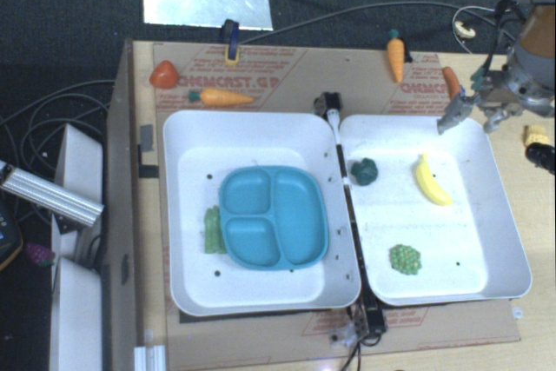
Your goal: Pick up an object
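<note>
The yellow banana (432, 180) lies loose in the upper part of the right bin (499, 187), and it looks like a light, stiff plastic toy with a smooth, probably slippery skin, so the safest hold would be across its narrow middle, with the fingers set square to its length (a grip near either tapered end would likely squirt it out). Near it lie a dark green lump (363, 171) by the bin's left wall and a small green knobbly piece (405, 258) lower down. The gripper (474, 110) hangs over the bin's upper right corner, fingers spread apart with nothing between them.
</note>
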Robot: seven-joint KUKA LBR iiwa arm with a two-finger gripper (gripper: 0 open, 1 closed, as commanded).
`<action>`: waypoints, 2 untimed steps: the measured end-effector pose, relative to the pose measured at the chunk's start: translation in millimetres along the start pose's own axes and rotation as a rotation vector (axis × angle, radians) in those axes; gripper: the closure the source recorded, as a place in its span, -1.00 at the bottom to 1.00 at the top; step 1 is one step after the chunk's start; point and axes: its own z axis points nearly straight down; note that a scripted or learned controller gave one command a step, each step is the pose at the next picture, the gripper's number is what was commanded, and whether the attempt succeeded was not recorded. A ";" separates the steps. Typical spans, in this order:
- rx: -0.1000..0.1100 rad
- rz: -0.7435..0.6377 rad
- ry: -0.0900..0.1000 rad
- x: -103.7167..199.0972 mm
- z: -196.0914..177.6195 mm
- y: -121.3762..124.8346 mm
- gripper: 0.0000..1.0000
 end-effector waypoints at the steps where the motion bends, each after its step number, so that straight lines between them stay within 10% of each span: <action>1: 0.005 -0.001 0.002 -10.8 137.3 34.7 -1.00; 2: 0.002 0.001 0.000 3.5 161.7 1.9 -1.00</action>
